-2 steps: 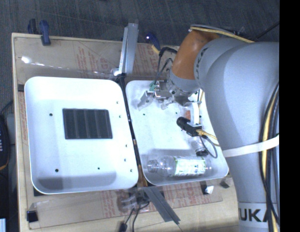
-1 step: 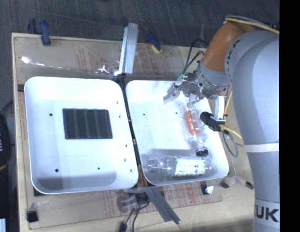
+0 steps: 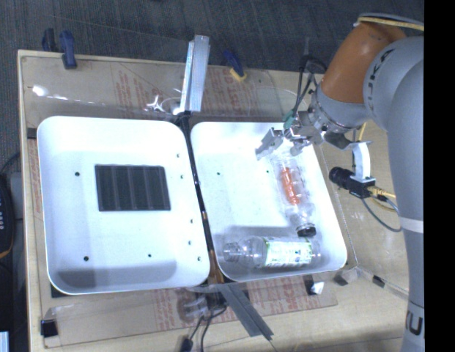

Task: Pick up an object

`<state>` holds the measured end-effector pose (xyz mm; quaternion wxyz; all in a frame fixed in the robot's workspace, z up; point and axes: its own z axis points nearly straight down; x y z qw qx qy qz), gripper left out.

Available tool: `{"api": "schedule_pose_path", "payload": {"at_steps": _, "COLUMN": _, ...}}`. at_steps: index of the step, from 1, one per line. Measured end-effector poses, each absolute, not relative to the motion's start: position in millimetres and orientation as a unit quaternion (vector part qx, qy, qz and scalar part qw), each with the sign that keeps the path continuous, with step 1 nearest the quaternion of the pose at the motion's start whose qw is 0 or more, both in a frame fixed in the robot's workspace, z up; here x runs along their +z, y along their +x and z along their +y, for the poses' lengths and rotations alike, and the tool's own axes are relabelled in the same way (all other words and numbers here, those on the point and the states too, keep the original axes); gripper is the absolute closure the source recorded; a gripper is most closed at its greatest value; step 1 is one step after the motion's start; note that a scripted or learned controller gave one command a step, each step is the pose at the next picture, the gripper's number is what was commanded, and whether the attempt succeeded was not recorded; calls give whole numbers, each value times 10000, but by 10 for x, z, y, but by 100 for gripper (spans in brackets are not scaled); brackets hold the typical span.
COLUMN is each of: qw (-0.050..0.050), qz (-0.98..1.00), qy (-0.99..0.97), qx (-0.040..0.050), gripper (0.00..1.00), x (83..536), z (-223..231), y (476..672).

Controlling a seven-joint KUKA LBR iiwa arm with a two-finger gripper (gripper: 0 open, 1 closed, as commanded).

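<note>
Over the right bin [image 3: 212, 196], the tool [image 3: 280, 139] hangs above an orange-filled bottle [image 3: 291, 188]; its grip cannot be told.

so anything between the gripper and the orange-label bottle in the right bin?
Nothing visible. The gripper sits at the far end of the right bin, just above the top end of the orange-label bottle. The green-label bottle lies apart along the near wall, out of the path.
</note>
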<state>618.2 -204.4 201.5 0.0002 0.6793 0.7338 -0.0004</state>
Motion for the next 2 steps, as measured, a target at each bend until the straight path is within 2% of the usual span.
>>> {"api": "schedule_pose_path", "payload": {"at_steps": 1, "qw": -17, "qz": 7463, "qy": 6656, "qx": -11, "gripper": 0, "x": 1469, "z": -2094, "y": 5857}}
{"api": "schedule_pose_path", "payload": {"at_steps": 2, "qw": -7, "qz": 7674, "qy": 6411, "qx": -4, "gripper": 0, "x": 1854, "z": -2093, "y": 5651}}
